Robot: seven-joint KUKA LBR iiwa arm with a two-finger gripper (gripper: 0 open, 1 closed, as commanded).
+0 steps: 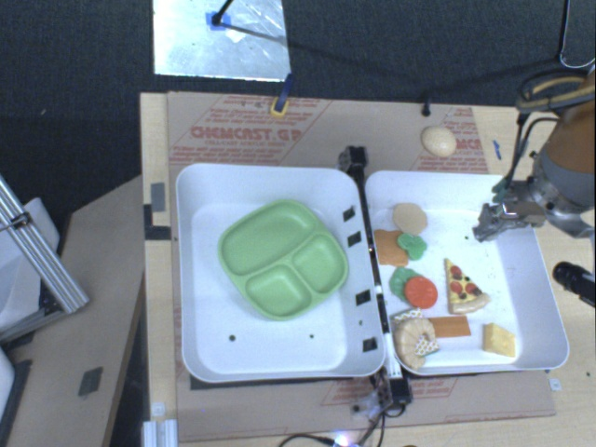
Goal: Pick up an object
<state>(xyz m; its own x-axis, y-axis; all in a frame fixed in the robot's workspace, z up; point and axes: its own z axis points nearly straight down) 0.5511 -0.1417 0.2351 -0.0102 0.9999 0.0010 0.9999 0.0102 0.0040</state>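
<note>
The right bin (pixel 540 287) holds several toy foods. Among them are a beige round cookie (pixel 409 217), an orange slab (pixel 388 247), a green leafy piece (pixel 413 245), a red tomato (pixel 421 292) and a pizza slice (pixel 463 288). Toward the front lie a frosted pastry (pixel 414 335), an orange bar (pixel 451 327) and a yellow cheese wedge (pixel 499 340). My gripper (pixel 495 222) hangs over the bin's far right corner, right of the cookie and above the pizza slice. Nothing is visibly held.
The left bin (pixel 200 343) carries a green divided plate (pixel 282 259). A beige egg-shaped object (pixel 439 141) lies on the cardboard behind the right bin. A black divider (pixel 368 268) runs between the bins. A silver sheet (pixel 222 26) lies at the far left.
</note>
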